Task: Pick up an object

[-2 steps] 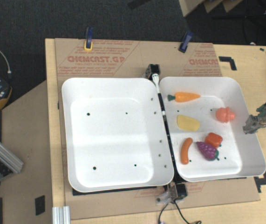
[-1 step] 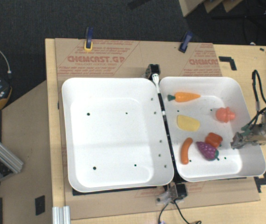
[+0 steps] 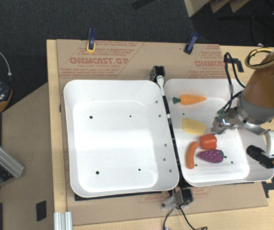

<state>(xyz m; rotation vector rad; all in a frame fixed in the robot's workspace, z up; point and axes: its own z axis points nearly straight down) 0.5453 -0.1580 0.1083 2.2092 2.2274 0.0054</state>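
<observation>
Two shallow white plastic bins sit side by side on the bench, the left bin (image 3: 79, 143) and the right bin (image 3: 237, 171). Five toy food pieces lie in the right one: one orange plastic carrot (image 3: 190, 99) at the far side, one pale yellow wedge-shaped piece (image 3: 194, 126) near the middle, one red rounded tomato-like piece (image 3: 208, 141), one orange-red sausage-shaped piece (image 3: 191, 155) and one purple bunch of plastic grapes (image 3: 210, 156) at the near side. Two blue clamps, one left (image 3: 91, 36) and one right (image 3: 191, 42), grip the far edge of the brown cardboard sheet (image 3: 127, 59).
</observation>
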